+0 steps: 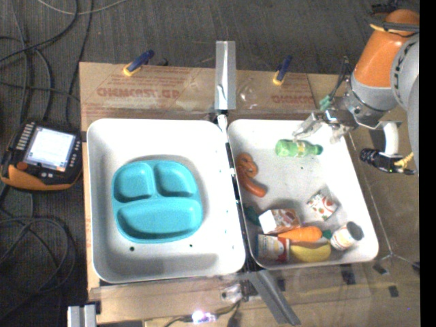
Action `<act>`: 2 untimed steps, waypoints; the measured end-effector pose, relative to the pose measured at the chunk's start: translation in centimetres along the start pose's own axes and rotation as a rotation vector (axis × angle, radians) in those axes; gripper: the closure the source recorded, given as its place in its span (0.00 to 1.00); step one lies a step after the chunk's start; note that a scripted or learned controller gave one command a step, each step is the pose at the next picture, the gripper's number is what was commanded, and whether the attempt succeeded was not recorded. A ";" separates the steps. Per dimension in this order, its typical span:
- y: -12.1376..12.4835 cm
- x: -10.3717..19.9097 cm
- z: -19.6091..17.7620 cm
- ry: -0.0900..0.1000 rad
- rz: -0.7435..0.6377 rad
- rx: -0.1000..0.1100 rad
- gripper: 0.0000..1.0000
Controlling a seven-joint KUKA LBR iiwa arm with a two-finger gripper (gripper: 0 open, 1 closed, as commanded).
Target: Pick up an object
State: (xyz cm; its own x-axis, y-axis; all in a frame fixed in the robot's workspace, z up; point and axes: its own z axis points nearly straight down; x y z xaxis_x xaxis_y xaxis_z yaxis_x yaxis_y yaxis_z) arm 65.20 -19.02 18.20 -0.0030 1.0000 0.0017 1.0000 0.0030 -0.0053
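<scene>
My gripper [319, 127] hangs over the far right part of the right bin [354, 172], its fingers spread and nothing between them. Just below and left of it lies a green bottle [298, 148] on its side. An orange pretzel-shaped toy [246, 164] and a red sausage [255, 187] rest by the bin's left wall. Along the near edge lie a carrot [300, 234], a banana [310, 253], a small carton [281, 219], a white and red box [323, 205] and a small jar [347, 236].
The left bin [102, 142] holds a blue divided plate [158, 199]. A metal post [225, 77] stands behind the seam between the bins. A handheld pendant [44, 155] lies off the bench at left. Two clamps [138, 61] [282, 69] hold the board behind.
</scene>
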 end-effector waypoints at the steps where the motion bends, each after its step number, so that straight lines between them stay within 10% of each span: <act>1: 1.9 -2.2 6.5 -0.002 0.035 -0.021 0.00; 2: 1.8 0.9 6.0 -0.002 0.068 -0.004 0.00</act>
State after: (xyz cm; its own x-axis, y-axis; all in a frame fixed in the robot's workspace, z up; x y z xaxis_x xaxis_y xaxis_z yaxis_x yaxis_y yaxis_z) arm 66.92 -18.15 12.16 0.0645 0.9979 -0.0005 0.9979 -0.0645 -0.0009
